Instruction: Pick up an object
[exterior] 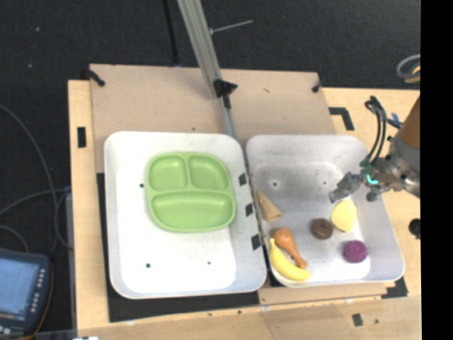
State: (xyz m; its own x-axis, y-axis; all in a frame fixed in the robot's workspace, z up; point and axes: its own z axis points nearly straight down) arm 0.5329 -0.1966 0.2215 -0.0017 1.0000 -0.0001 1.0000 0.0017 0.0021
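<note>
1. Gripper [359, 188]: hangs low over the right bin [297, 158], just above the yellow lemon-like fruit [344, 216]. Its two fingers appear spread, with nothing between them.
2. Yellow fruit: the likeliest target, judged by its nearness to the gripper. It lies in the right half of the right bin, its long axis running roughly up-down in the view, narrower end toward the gripper.
3. Brown doughnut-like piece [322, 228]: just left of the fruit, close enough to crowd a grasp.
4. Purple round fruit [355, 251], banana [287, 266], orange drumstick-like piece [289, 245], cone [267, 205]: loosely scattered along the near and left sides.
5. Green divided plate [191, 192]: lies flat in the left bin [127, 246].
</note>
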